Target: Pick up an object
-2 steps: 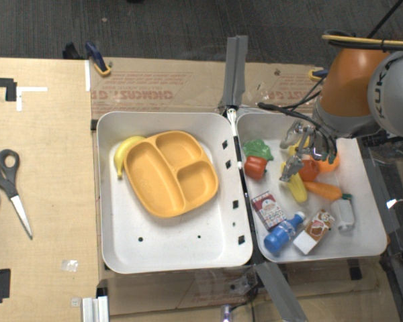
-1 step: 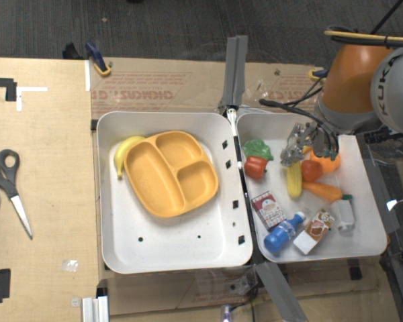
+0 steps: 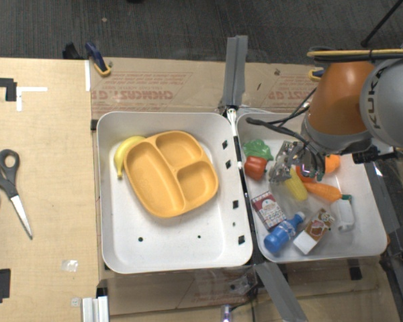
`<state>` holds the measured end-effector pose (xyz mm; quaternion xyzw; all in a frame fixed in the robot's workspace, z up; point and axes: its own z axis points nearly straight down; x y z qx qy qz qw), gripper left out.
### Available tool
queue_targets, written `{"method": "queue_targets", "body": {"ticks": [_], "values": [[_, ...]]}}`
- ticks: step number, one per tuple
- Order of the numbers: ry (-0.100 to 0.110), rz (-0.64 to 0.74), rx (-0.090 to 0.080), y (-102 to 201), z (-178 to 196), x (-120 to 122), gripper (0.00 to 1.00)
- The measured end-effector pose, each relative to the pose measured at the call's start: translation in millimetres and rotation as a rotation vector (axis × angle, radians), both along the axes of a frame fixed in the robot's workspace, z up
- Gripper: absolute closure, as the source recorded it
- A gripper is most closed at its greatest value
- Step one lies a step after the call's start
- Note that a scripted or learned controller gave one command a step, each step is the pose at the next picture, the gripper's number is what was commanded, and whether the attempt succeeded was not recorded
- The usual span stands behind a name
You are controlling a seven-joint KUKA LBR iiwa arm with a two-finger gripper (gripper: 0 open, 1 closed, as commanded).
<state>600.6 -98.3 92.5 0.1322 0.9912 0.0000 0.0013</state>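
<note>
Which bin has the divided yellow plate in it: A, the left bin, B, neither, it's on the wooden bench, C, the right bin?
A: the yellow plate lies inside the left bin, with a banana tucked against its left rim.

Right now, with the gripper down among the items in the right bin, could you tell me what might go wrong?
1. The gripper sits amid crowded items: the yellow piece, the orange carrot-like toy and the red and green toy lie close together, so it may catch two or knock one aside.
2. I see nothing clearly between its fingers, so a lift could come up empty.
</note>
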Motion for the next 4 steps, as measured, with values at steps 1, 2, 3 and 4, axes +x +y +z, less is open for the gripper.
{"method": "queue_targets", "body": {"ticks": [1, 2, 3, 4], "values": [[0.000, 0.000, 0.000, 0.0, 0.0, 0.0, 0.00], [-0.002, -0.284, 0.000, -0.8, 0.4, 16.8, 0.00], [-0.006, -0.282, -0.002, -0.8, 10.7, 18.0, 1.00], [-0.001, -0.377, 0.001, 64.5, 99.9, 27.3, 1.00]]}}
